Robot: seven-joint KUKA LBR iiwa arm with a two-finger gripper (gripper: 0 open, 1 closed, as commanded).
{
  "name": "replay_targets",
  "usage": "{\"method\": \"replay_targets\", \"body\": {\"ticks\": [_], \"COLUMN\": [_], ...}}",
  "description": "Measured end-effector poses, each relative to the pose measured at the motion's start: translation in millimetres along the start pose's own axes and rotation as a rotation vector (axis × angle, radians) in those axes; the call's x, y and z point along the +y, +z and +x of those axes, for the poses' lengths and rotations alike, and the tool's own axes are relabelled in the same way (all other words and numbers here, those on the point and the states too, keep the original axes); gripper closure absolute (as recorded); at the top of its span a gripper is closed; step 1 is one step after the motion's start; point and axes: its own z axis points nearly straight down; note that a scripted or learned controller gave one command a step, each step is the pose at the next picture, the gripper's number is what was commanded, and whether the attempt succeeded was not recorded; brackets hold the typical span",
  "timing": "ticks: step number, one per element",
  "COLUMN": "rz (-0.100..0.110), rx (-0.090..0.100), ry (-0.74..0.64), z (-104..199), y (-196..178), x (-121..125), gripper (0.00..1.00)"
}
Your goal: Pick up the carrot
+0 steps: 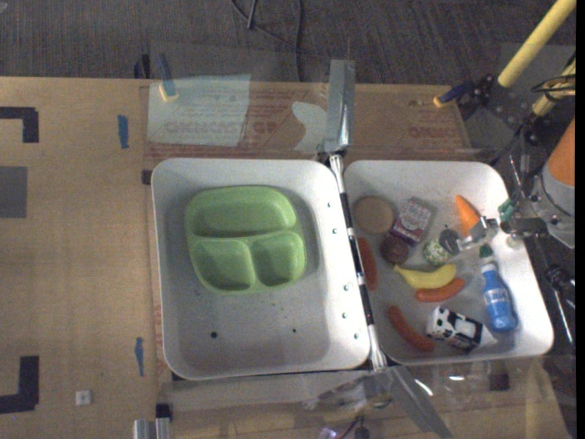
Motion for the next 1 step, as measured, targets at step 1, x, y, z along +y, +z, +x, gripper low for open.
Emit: {"method": "replay_targets", "body": {"ticks": [1], "rz": [0.0], "rx": [0.007], "ry": [-0.04], "z": [2.8], "y": [33.7], "x": [30.2], "gripper": [0.0]}}
